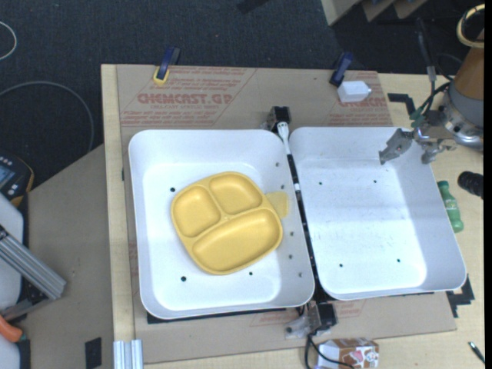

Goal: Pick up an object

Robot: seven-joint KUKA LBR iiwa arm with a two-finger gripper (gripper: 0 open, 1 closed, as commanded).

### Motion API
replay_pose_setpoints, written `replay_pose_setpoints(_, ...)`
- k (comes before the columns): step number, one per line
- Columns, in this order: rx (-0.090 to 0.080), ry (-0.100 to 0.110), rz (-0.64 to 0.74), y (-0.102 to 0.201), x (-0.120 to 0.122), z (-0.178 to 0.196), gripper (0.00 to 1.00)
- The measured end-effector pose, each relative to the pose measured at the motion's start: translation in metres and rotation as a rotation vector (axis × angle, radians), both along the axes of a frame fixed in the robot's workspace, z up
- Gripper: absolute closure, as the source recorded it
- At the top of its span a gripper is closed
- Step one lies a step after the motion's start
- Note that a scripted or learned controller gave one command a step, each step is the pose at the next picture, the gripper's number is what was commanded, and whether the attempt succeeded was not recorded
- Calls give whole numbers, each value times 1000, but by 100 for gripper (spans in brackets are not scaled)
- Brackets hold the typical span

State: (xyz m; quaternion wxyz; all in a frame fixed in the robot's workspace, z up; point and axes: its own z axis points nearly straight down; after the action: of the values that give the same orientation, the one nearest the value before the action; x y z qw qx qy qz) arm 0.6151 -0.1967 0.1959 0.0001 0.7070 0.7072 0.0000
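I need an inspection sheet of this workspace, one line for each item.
Surface: cardboard-covered bench with left bin and right bin side by side.
Job's things: yellow divided plate lying in the left bin.
Clutter: green item beside the right bin; white block and two clips at the bench's far edge.
Grippers: gripper over the right bin's far right corner, nothing between its fingers.
Cables: white cable on the floor, wires at the near edge.
Surroundings: dark carpet.
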Motion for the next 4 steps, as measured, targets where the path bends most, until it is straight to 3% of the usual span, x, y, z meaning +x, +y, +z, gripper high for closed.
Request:
replay_pose_setpoints(1, 0, -9, 5, 51, -54, 124, 0)
replay_pose_setpoints(2, 3, -15, 10, 135, -129, 235, 0)
replay_pose_setpoints(3, 0, -16, 5, 161, -136, 347, 0)
replay_pose_setpoints(4, -1, -6, 2, 160, -135, 350, 100)
